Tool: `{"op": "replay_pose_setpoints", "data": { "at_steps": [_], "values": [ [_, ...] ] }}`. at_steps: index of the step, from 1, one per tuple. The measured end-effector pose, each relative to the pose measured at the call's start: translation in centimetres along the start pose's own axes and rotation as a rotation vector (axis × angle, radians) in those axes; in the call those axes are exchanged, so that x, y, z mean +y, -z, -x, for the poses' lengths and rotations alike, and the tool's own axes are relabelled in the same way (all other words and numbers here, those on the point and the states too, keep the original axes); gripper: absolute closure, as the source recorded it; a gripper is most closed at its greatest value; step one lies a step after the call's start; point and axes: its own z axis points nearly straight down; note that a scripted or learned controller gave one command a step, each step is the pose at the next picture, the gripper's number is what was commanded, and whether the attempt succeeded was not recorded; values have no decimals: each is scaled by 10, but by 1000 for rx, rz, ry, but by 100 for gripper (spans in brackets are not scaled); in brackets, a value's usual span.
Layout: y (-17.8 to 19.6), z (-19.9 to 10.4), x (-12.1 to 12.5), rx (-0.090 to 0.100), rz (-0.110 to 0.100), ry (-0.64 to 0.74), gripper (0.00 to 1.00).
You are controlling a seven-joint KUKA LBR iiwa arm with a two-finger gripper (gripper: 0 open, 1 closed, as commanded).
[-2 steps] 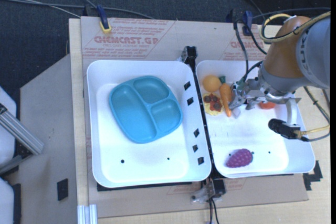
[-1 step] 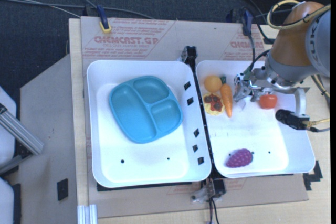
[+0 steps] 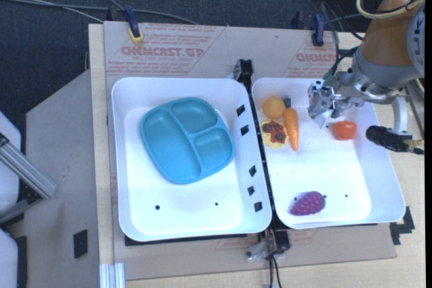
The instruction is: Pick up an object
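Observation:
The right bin [image 3: 378, 199] holds several toy foods. An orange ball-like fruit [image 3: 273, 108] lies at its upper left, with an orange carrot [image 3: 291, 128] beside it and a yellow and red pizza-like piece [image 3: 274, 133] just below the fruit. A red tomato [image 3: 344, 130] lies further right. A purple grape bunch [image 3: 308, 202] rests near the front wall. My gripper [image 3: 321, 109] hangs over the back of the right bin, between the carrot and the tomato, a little left of and above the tomato. Nothing shows between its fingers.
The left bin [image 3: 128, 165] holds a blue divided plate [image 3: 187, 139]. A black divider with clips [image 3: 251, 145] runs between the two bins. Clamps [image 3: 133, 29] hold the board at the back edge. The arm's grey and orange body [image 3: 391, 30] rises at the right.

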Motion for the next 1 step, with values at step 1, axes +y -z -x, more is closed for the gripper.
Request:
{"op": "replay_pose_setpoints", "data": {
  "at_steps": [1],
  "values": [
    [19, 0, 1, 1, -2, 0, 100]
  ]
}}
